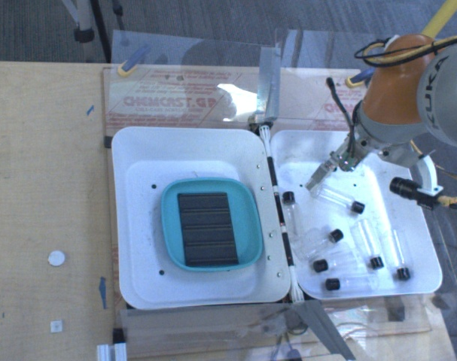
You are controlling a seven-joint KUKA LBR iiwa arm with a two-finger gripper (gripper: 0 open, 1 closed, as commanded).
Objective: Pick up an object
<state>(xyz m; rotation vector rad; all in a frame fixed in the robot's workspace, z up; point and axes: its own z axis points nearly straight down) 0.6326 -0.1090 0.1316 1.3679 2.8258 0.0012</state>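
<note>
Several clear vials with black caps lie scattered in the right bin [424, 277], among them one at the left wall [287, 198], one in the middle [336, 235] and one near the front [332, 283]. My gripper [317, 181] hangs low over the back of this bin, pointing down and to the left. Its tip is just above a clear vial [341, 198] whose cap [357, 207] points right. I see nothing held in the gripper. The grey arm with its orange band [390, 89] reaches in from the upper right.
The left bin [138, 164] holds a teal tray [172, 201] with a dark ridged insert [207, 229]. A divider [277, 201] runs between the bins. A clear plastic sheet [175, 100] stands behind them. A small white disc [56, 259] lies on the wooden bench at left.
</note>
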